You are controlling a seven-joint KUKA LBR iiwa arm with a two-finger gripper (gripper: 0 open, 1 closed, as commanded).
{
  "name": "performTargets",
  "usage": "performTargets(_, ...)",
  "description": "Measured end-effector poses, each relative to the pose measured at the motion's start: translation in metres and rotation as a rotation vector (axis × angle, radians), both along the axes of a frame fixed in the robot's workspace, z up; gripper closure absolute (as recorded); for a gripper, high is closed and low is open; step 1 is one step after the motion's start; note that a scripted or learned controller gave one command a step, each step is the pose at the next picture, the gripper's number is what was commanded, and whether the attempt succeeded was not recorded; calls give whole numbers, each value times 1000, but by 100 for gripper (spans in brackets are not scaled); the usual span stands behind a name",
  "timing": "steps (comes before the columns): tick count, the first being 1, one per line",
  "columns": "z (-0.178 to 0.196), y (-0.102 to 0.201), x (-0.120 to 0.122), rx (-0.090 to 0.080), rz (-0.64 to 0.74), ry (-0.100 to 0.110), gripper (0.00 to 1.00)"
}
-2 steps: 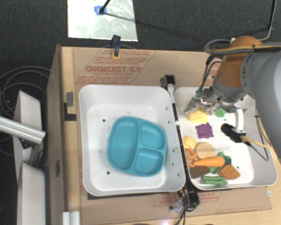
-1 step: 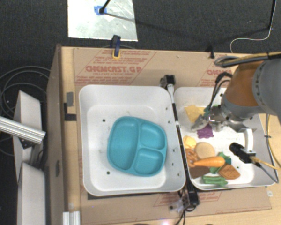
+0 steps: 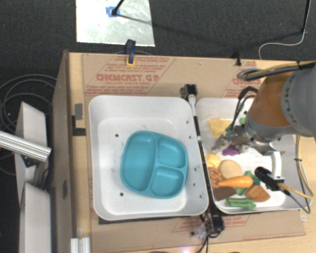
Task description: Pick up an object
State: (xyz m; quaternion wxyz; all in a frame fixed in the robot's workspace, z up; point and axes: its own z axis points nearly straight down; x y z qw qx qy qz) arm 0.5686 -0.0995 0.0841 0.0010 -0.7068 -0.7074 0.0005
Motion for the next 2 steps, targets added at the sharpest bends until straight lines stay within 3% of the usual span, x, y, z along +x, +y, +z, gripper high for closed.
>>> performTargets(1,9,-1,60,-2,5,-10,0)
performTargets(2,-1,-16,11,0,-2,1,0)
